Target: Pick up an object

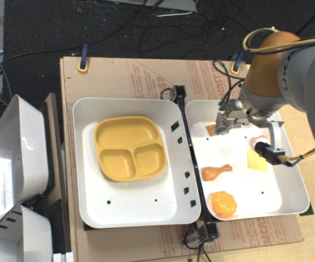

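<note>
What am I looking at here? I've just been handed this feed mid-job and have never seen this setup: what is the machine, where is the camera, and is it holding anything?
One camera is fixed above a bench, looking down at a slant. The grey arm with the orange band is the robot; it reaches in from the right. Its gripper hangs over the back of the right white bin, beside a small orange-brown piece lying there. I cannot tell whether it holds anything.

Also in the right bin lie a yellow square block, an orange toy drumstick and a round orange toy. The left white bin holds a yellow divided plate. The job is to pick up one object.
</note>
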Controlling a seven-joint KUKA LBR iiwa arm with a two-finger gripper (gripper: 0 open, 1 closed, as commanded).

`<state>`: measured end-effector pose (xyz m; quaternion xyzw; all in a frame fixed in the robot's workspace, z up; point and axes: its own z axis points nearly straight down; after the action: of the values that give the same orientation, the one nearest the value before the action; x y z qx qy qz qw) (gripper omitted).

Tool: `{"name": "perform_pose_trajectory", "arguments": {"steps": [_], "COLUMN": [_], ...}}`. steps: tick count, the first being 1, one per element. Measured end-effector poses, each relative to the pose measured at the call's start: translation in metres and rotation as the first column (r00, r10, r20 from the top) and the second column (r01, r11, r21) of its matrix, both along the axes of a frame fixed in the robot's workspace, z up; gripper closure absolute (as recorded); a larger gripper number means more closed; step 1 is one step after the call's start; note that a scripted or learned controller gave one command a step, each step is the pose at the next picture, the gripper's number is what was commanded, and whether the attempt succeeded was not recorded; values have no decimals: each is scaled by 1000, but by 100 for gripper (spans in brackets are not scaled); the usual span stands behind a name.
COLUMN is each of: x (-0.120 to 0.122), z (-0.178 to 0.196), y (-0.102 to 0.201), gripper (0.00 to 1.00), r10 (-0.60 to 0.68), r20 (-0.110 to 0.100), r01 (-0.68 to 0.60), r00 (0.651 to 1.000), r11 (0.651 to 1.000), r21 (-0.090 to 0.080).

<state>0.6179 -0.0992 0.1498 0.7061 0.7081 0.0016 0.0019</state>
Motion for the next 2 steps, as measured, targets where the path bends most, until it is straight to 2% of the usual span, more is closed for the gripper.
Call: {"name": "perform_pose_trajectory", "arguments": {"steps": [1,2], "x": [1,3], "z": [52,97], "y": [-10,-4], "gripper": [100,100], "r10": [-3,1], "r20": [0,1], "r01": [3,-1], "r00": [1000,1000], "r11": [1000,1000], "r21": [-1,-1]}}
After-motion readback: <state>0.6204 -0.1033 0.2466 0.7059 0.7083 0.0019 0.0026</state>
